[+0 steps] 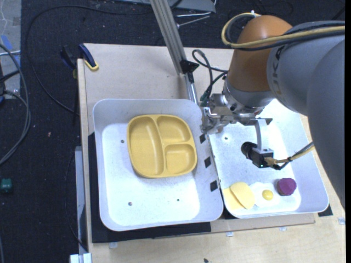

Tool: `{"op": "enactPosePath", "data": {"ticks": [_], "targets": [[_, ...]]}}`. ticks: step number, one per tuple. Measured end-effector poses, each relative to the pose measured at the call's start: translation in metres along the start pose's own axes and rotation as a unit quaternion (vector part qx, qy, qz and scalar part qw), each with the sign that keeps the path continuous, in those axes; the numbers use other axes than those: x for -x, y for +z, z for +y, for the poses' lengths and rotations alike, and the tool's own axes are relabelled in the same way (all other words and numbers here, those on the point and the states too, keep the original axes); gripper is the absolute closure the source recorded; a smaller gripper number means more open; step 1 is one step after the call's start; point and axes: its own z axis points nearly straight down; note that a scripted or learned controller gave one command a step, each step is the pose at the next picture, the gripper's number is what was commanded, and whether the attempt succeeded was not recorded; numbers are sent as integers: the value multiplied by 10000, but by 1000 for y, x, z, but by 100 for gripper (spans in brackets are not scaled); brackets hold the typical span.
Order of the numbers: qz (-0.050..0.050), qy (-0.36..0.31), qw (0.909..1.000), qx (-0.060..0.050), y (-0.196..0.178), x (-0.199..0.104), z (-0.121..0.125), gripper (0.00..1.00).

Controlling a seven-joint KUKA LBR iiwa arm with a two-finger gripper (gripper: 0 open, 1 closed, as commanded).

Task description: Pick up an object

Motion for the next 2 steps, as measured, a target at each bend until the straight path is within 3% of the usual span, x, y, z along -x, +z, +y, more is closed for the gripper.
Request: {"op": "enactPosePath", "data": {"ticks": [1, 2], "targets": [[-5, 6, 10000, -3, 8, -49, 20, 100], [-10, 28, 10000, -11, 8, -46, 19, 0]]}}
